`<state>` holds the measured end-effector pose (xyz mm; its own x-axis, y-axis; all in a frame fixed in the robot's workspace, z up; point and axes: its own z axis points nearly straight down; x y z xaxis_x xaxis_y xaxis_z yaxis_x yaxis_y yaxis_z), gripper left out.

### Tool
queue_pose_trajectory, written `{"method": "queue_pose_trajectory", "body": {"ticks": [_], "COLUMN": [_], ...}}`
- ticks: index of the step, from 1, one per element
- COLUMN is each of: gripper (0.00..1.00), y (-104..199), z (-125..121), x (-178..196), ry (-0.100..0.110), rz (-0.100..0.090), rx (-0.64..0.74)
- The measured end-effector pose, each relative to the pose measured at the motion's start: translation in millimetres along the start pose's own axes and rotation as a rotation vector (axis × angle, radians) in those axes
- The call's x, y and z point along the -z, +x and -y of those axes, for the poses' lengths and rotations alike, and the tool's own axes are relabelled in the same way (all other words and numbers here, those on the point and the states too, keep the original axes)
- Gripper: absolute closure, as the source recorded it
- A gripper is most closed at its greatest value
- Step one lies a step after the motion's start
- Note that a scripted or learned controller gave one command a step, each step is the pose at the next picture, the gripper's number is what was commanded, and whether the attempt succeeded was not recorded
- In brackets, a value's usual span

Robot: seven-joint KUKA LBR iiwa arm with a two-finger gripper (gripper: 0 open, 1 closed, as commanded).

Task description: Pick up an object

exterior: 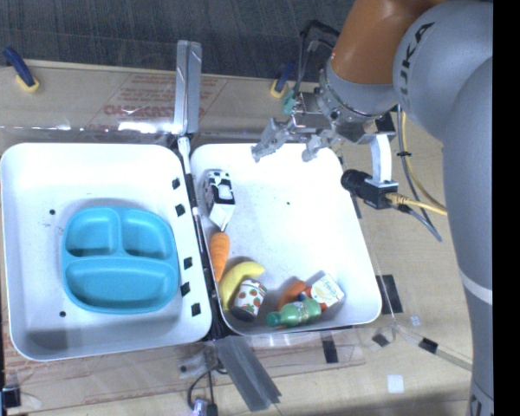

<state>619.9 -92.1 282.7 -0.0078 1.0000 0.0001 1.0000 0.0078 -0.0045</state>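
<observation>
Carrot (219,255) lies along the right bin's (286,224) left wall beside a banana (240,275). I see my pincer (288,146) spread open, holding nothing, above that bin's far rim; arm lettering reads "UKA".

Glossy plastic bins (269,232); smooth blue plastic tray (120,260).

Even overhead light, soft shadows inside the white bins (35,336), slightly grainy focus.
</observation>
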Motion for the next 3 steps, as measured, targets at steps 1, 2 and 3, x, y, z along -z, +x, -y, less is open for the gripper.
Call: {"method": "queue_pose_trajectory", "body": {"ticks": [1, 2, 3], "gripper": [0.00, 0.00, 0.00], "y": [-1.8, -21.2, -13.3], "z": [-35.4, 30.3, 67.4], "x": [-164.5, -172.2, -172.7], "ry": [-0.031, -0.044, -0.051], "rz": [0.001, 0.004, 0.008], "rx": [0.039, 0.096, 0.058]}}
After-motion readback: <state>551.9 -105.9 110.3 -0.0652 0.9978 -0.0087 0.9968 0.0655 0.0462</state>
